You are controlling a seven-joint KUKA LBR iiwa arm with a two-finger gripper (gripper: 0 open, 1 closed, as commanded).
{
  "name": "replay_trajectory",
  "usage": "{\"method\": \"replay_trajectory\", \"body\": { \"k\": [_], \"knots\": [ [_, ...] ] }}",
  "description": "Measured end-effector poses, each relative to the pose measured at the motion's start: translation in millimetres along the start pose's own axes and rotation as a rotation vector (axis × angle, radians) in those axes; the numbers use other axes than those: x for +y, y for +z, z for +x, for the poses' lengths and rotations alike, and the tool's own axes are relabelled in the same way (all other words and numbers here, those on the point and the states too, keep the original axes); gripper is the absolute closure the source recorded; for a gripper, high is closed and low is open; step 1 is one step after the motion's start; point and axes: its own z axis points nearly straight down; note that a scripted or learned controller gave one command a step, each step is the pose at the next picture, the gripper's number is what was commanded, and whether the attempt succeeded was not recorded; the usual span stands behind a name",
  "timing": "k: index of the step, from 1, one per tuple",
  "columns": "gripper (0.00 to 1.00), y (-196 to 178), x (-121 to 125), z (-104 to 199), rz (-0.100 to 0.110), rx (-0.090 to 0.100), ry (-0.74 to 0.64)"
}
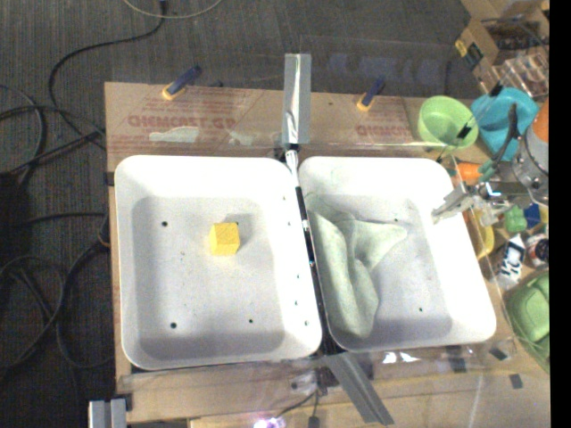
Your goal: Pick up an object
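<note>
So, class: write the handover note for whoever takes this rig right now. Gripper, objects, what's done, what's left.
Gripper: at the right bin's right rim, nothing seen between its fingers; open or shut is unclear.
Objects: yellow block sits alone in the left bin; pale green cloth lies crumpled in the right bin.
Done: nothing picked up.
Left: choose one object, likely the nearer cloth, grasp and lift it.

Yellow block [225,238] in a white bin [143,185]; pale green cloth [357,261] in another white bin [464,275].
</note>
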Motion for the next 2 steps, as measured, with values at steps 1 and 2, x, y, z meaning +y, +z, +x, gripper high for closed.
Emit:
{"method": "replay_trajectory", "body": {
  "k": [1,2],
  "knots": [
    [0.0,51,74,59,0.001,0.001,0.174],
    [0.0,39,72,11,0.0,-0.006,0.125]
  ]
}}
